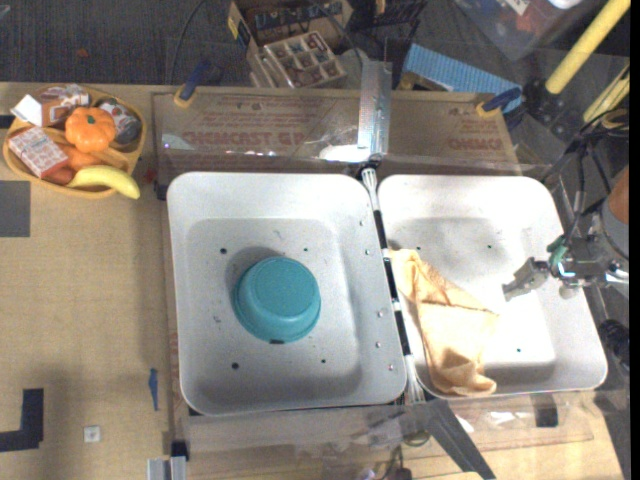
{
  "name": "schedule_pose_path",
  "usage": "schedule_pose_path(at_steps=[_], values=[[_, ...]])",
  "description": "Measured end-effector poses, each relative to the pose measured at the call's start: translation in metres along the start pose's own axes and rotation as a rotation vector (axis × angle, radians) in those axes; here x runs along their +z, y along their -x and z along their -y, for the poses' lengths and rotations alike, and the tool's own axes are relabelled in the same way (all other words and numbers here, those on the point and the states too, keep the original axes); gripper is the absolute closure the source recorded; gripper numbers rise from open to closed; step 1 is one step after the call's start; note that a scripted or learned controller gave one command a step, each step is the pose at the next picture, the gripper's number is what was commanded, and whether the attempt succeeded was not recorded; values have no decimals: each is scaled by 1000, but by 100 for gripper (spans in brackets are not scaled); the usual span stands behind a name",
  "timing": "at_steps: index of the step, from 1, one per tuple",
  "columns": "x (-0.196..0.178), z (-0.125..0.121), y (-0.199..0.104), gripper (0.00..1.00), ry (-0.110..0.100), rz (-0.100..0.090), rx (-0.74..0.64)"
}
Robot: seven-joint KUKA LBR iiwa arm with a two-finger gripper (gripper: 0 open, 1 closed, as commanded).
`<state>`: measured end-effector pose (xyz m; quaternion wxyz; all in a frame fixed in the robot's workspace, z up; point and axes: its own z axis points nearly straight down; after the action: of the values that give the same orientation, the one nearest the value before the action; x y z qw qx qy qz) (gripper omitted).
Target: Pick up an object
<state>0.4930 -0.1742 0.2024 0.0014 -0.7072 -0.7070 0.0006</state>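
The approach step is judged to be in hand. The gripper (pixel 535 274) is seen at the right side of the right bin (pixel 470 203), above its floor, nothing held; whether it is released or clenched cannot be told. A yellow cloth (pixel 445 328) lies crumpled at that bin's near left, a teal bowl (pixel 278 298) in the left bin (pixel 265 198). A leftward move and descent would be called for next.

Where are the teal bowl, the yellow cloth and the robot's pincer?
teal bowl (pixel 278 298): camera view, middle of its upturned base.
yellow cloth (pixel 443 320): camera view, middle of its folds.
pincer (pixel 522 282): camera view, at its fingertips.
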Motion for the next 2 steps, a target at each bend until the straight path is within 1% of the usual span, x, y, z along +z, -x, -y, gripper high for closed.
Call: schedule_pose_path(at_steps=[1, 2], values=[[-58, 13, -23, 0, 3, 2, -103], [62, 0, -58, 0, 0, 0, -65]])
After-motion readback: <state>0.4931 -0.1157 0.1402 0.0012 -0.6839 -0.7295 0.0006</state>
